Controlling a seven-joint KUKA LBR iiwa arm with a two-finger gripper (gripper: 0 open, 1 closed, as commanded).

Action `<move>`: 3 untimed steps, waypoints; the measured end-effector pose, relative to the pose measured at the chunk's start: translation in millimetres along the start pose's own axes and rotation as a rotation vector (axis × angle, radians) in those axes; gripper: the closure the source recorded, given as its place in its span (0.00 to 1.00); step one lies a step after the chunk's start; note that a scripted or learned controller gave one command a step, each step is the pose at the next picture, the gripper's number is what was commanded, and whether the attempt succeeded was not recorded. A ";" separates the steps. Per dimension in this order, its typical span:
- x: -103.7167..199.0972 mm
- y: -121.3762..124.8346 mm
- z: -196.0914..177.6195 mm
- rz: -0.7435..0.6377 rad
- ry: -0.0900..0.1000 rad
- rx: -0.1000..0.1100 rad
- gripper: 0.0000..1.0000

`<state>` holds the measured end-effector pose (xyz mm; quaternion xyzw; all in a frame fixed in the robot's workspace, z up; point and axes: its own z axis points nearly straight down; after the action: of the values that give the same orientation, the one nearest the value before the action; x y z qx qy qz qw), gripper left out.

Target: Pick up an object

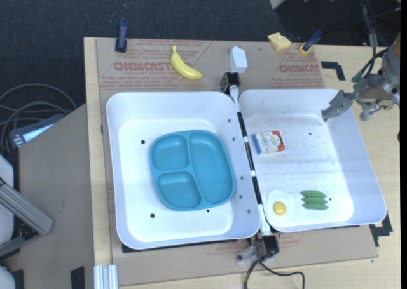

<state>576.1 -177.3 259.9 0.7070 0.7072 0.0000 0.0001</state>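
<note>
While the gripper point(351, 107) hangs over the upper right corner of the right bin point(356, 173), its grey fingers spread apart with nothing between them, red lettering reading "CHEMCAST" point(142, 65) shows on the brown paper-covered board point(95, 154) under both bins, repeated at upper right in print partly cut off. On the right bin's floor lie a small carton point(268, 142) with a blue-and-red label too small to read, near the bin's left wall, and along its lower edge a toy fried egg point(279, 207) and green pea pods point(314, 200) near each other. A blue divided plate point(190, 169) sits in the left bin point(127, 154). Beyond the bins on the board rest a yellow banana point(184, 65) at upper centre, a white block point(238, 58) and a yellow wedge point(278, 42), with blue clips point(121, 33) at the far edge. Dark carpet point(51, 14) surrounds the bench, with cables coiled at the left of the frame
</note>
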 end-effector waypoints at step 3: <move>73.0 24.8 170.7 0.002 -0.003 -0.010 0.00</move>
<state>600.9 -104.3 89.1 0.7076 0.7066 0.0024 0.0048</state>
